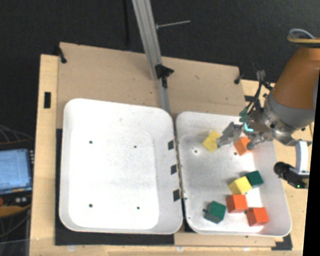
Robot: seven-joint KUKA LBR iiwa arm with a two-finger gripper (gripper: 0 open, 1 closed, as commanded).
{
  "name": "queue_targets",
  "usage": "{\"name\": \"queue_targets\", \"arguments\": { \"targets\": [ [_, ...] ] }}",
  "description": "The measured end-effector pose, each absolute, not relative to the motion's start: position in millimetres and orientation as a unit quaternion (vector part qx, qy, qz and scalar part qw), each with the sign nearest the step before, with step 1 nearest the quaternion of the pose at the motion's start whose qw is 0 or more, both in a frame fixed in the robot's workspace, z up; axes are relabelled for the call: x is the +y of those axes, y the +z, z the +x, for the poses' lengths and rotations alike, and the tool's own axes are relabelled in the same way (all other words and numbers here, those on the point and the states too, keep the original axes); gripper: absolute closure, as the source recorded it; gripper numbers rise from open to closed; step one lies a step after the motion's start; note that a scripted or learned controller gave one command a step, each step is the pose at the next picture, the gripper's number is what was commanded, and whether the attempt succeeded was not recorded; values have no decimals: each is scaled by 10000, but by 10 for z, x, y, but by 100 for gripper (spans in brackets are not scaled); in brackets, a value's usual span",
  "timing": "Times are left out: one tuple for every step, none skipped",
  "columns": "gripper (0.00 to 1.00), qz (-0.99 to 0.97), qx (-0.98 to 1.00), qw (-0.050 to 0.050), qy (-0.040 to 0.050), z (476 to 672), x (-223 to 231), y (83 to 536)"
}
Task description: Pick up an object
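My gripper (241, 139) hangs over the upper part of the right bin (200, 179), its two fingers spread apart. A small orange block (241, 145) lies between the fingertips, and I see a gap on either side of it. A yellow block (211, 141) sits just outside the left finger (227, 134), close to touching it. Lower in the same bin lie a dark green block (255, 177), a yellow block (240, 186), an orange block (236, 203), a red-orange block (257, 216) and a green block (215, 211).
The left bin (122, 115) lies beside the right one, with a hinged divider (176, 168) between them. A slanted metal pole (151, 39) rises from the bench behind the bins. A handheld pendant (6, 172) rests off the bench at the left.
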State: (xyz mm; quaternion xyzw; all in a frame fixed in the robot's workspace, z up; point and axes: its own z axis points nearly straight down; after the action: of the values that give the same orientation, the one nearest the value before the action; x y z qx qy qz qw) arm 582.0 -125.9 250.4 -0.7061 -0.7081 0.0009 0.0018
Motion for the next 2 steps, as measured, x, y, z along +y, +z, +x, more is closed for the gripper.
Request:
{"name": "queue_targets", "arguments": {
  "targets": [
    [0, -7066, -7076, -1, -7, 5828, -1262, 2528],
    [0, -7077, -7065, 9, 21, 5913, -1315, 1970]
  ]
}}
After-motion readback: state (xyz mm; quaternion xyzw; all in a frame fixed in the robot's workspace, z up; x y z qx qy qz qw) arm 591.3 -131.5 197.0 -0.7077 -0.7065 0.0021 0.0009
